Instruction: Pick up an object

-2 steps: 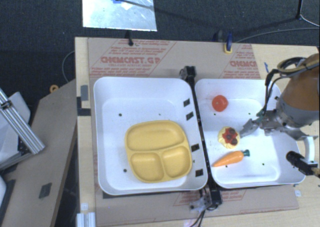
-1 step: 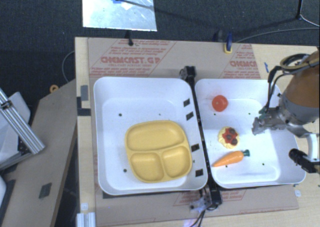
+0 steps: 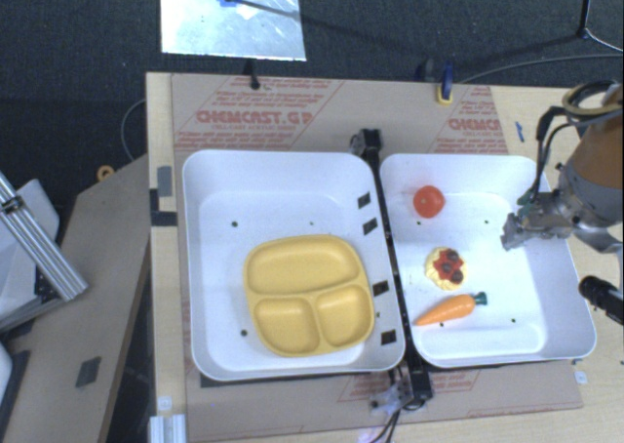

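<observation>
In the right bin (image 3: 487, 339) lie a red tomato (image 3: 428, 201), a small yellow tart with dark berries (image 3: 446, 267) and an orange carrot with a green tip (image 3: 447, 310). My gripper (image 3: 515, 233) hangs over the right side of that bin, right of the tart and well apart from all three objects. Nothing shows between it and the bin floor.
The left bin (image 3: 224, 226) holds a yellow divided tray (image 3: 307, 292). A black clip strip (image 3: 382, 265) runs between the bins. The arm's grey body and cables (image 3: 585, 168) stand over the right bin's right wall. A shiny sheet (image 3: 229, 2) lies beyond the bench.
</observation>
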`<act>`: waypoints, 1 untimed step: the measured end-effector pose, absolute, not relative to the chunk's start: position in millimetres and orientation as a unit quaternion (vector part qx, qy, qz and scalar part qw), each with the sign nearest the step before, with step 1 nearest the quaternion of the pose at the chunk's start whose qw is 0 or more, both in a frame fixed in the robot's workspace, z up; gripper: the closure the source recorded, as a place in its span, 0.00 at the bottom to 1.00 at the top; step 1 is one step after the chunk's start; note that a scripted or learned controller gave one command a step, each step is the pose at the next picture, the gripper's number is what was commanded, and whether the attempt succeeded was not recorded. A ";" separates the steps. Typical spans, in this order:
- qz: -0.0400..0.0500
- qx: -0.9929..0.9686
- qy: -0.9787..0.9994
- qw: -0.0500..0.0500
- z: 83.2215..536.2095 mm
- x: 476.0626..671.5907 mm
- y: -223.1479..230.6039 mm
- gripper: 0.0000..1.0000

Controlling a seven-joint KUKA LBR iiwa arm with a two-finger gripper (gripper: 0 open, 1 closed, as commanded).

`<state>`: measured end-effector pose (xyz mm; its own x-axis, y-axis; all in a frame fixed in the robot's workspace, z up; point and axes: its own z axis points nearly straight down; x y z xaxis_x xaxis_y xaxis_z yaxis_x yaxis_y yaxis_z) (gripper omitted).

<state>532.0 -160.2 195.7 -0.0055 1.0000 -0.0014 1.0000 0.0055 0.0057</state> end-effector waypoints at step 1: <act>0.002 0.705 0.709 0.003 236.4 533.7 -160.5 1.00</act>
